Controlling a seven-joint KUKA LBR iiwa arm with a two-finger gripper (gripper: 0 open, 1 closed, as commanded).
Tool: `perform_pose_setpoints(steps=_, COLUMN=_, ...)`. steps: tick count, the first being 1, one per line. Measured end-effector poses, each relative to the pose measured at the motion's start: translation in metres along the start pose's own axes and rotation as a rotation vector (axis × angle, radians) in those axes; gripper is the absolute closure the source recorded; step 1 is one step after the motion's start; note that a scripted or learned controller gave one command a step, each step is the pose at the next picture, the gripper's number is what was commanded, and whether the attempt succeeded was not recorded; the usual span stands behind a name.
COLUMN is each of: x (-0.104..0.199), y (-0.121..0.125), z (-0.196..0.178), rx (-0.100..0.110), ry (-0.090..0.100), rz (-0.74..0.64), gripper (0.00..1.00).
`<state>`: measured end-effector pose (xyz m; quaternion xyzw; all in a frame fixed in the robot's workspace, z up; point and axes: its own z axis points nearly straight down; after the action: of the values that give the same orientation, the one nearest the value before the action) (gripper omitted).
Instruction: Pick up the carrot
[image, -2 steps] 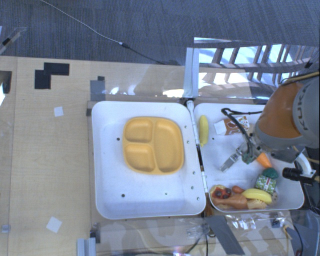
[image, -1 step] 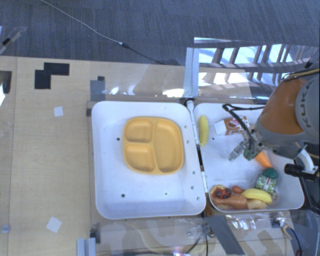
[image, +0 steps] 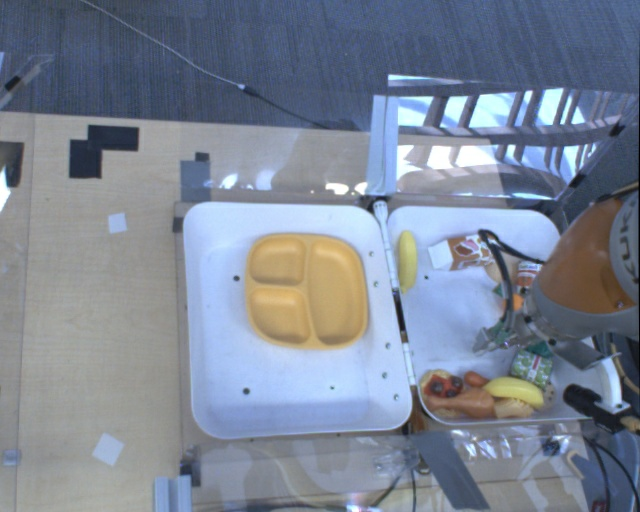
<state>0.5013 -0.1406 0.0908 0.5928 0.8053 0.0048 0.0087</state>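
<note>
Arm reaches in from the right; orange band sits over the right bin (image: 450, 300). Gripper (image: 497, 338) is low over the middle of that bin's floor, its metal tip near the bare white surface.

Finger state: cannot tell. The tip is small and partly masked by the wrist and cabling, and nothing is visibly held between the fingers.

Carrot (image: 466, 405): judged to be the orange tapered piece in the front corner of the right bin, lying flat among a cluster of toy food. A small banana (image: 514, 391) lies just beside it to the right, and a dark-spotted red piece touches its left end. The carrot is near the gripper but apart from it, toward the front wall.

Other contents: yellow lemon-like piece (image: 407, 259) against the divider, a printed packet (image: 467, 251) at the back, a green packet (image: 535, 365) under the wrist. Left bin (image: 215, 390) holds a yellow divided plate (image: 305, 289).

Progress: approach only. Carrot not grasped, not lifted. Remaining: shift toward the front corner, descend on the carrot, close, raise. The crowded cluster risks a wrong pick.
</note>
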Motion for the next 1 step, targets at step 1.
perform_pose_setpoints(steps=1, x=-0.0533, y=0.0873, z=0.0038, rx=0.007, ry=0.001, rz=0.339, gripper=1.00)
